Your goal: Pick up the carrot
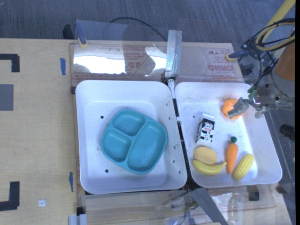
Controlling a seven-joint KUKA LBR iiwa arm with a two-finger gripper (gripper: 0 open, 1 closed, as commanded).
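Currently the carrot (232, 155) is lying untouched in the right bin (267, 125), toward its near right corner, upright in the view with its green tip pointing to the far side. It is sitting just beside the banana (207, 167) on its left and an ear of corn (243, 166) on its right, near enough to both that I cannot tell whether it is touching them. A potato-like yellow piece (205, 153) is resting above the banana.

The gripper (239, 107) is hanging over the far right part of the same bin, right at an orange fruit (229, 107), well apart from the carrot. Whether the pincer is spread or pressed together I cannot tell; it is blurred against the fruit.

Judgement: no part of the pick is done; approach, closing and lift are all remaining.

Room: bare bin floor is lying between the gripper and the carrot's green tip, so a descent from the far side is looking clear. Sideways room at the carrot is tight. A small black-and-white carton (206, 130) is standing left of that path. The left bin (89, 125) is holding a blue divided plate (135, 141).
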